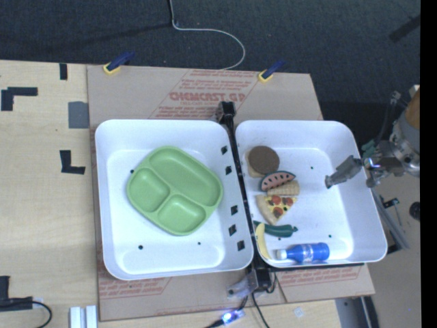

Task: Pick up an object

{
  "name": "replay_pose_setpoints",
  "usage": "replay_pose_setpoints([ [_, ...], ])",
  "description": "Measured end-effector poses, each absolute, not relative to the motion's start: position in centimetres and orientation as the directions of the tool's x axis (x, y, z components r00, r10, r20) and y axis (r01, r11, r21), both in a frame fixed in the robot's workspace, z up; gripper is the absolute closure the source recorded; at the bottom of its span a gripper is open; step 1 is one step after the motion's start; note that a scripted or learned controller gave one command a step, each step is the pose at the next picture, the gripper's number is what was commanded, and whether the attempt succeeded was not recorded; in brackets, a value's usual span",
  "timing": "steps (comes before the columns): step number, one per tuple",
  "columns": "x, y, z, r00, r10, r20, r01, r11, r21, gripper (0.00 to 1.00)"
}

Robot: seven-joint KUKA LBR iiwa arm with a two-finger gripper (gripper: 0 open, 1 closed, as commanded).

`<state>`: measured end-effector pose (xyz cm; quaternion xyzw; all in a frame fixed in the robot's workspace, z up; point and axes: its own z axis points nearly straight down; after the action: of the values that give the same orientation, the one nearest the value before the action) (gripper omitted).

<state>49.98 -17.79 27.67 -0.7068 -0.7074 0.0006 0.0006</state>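
Observation:
The right bin point(341, 137) holds several toy items along its left side. A brown round cookie point(263, 160) lies at the top, with a watermelon slice point(278, 181) and a pizza slice point(275, 206) below it. Further down are a dark green pepper point(280, 230), a yellow banana point(260, 241) and a blue bottle point(304, 253) lying on its side. My gripper point(339, 175) hangs over the right part of this bin, well apart from all the items, with nothing seen in it.
The left bin point(109, 203) holds a green divided plate point(175, 190). Both bins rest on a cardboard sheet point(205, 94) on the wooden bench. A white cable point(205, 29) runs behind the bins.

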Motion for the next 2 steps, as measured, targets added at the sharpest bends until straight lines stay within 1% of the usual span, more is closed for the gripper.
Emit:
replay_pose_setpoints([
  [1,48.0,-12.8,13.2,-0.003,1.0,0.006,1.0,0.003,-0.015,0.0],
  [2,48.2,-9.4,8.6,-0.002,1.0,0.0,1.0,0.002,-0.004,0.0],
])
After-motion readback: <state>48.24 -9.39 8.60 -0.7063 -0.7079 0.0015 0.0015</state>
